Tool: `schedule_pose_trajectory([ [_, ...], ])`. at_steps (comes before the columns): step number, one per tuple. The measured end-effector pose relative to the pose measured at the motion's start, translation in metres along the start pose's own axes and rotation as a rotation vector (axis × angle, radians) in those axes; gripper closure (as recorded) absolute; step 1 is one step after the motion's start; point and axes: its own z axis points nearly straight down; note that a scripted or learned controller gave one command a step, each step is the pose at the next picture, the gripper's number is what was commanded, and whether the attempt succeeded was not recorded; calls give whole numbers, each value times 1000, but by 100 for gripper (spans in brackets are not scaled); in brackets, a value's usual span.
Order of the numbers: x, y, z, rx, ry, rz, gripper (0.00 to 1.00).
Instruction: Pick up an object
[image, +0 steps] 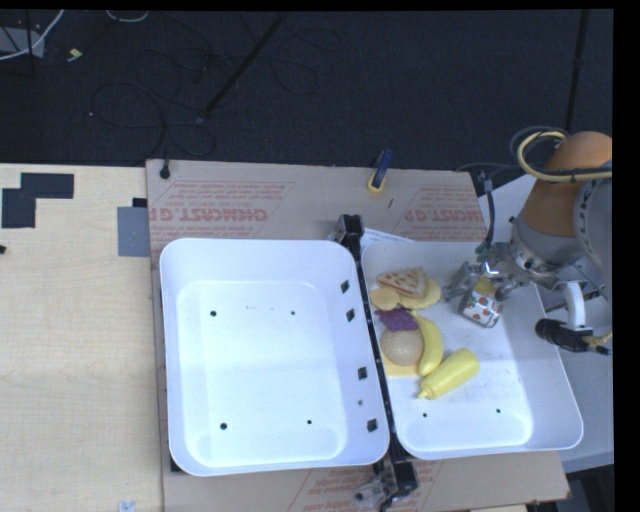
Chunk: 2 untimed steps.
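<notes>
Grey arm (560, 215) bent low over right bin (540, 400), gripper (478, 285) down beside small patterned cube (482, 310); finger state impossible to tell.

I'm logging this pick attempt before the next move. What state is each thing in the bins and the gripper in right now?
Gripper: down in the right bin, at the small box.
Small box: tilted, under the gripper.
Yellow bottle: lying on its side.
Banana: lying flat beside the round piece.
Sandwich slice: flat, on the toy-food pile.
Left bin: upright.
</notes>
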Motion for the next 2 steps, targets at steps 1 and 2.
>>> schedule_pose_trajectory([
  [1, 0, -1, -10, 3, 0, -1, 100],
  [2, 2, -9, 12, 4, 1, -1, 100],
])
